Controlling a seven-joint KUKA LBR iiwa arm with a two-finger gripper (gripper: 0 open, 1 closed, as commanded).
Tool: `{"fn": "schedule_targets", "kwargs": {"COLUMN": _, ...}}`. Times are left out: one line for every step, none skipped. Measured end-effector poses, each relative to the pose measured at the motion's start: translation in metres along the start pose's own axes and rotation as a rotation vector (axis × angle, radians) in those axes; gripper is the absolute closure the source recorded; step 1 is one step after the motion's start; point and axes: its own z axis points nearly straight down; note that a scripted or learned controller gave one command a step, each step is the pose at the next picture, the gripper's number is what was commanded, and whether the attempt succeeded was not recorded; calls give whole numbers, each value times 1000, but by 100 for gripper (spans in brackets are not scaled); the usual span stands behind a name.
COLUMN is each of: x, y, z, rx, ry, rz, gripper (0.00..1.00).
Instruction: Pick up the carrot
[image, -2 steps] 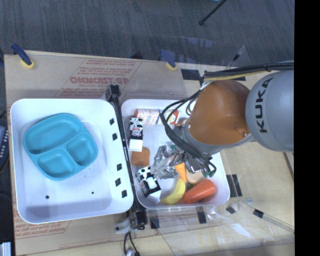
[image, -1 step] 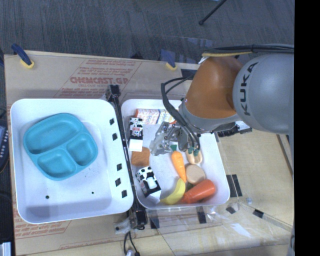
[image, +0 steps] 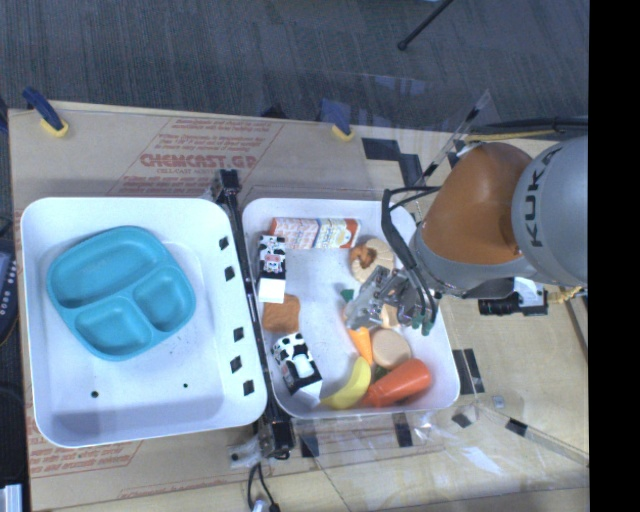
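Orange carrot (image: 361, 345) lies just below my gripper (image: 385, 303), wedged between banana (image: 348, 386) and round bun (image: 389, 349). Finger state: cannot tell. Advice: descend straight, straddle its narrow width.

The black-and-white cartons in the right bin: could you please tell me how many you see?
2. One black-and-white carton stands near the right bin's far left side; the other lies near its front left corner. More may be hidden under the arm.

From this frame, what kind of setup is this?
Likely a robot pick-and-place test bench: grey and orange KUKA arm, two shallow white bins, plastic toy food such as the orange carrot and yellow banana.
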Motion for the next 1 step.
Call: {"fn": "schedule_targets", "kwargs": {"x": 46, "y": 42, "z": -23, "rx": -2, "ry": 1, "rz": 97, "gripper": 100}}
